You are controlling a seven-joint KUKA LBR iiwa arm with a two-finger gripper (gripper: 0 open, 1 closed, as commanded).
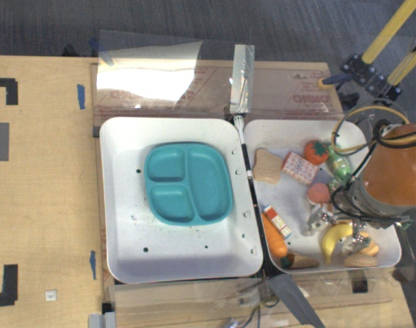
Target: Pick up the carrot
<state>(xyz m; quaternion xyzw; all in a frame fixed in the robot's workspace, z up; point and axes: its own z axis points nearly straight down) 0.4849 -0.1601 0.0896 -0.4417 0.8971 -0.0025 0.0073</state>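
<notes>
A grey KUKA arm with an orange band (396,169) reaches in from the right over the right-hand shallow white bin (389,260), its two-finger gripper (324,219) low among the toy food. Whether that gripper is spread or closed cannot be told here, as cables and clutter mask its tip.

The task's thing, a stubby orange plastic carrot (275,240), lies at the bin's near left corner, hard against the wall shared with the left white bin (119,183), which carries a teal three-compartment plastic tray (189,183). The carrot's long axis runs from upper left to lower right in the view, roughly along that wall.

From the gripper the carrot lies to the view's left and a little nearer the camera (a short sideways shift, by the look of it), with a red-and-white small packet (276,221) just beside its upper end. A yellow plastic banana (335,238) sits close under the wrist; a brown slice of toy bread (267,166) lies well apart toward the far side.

The grasp is judged not yet begun.
</notes>
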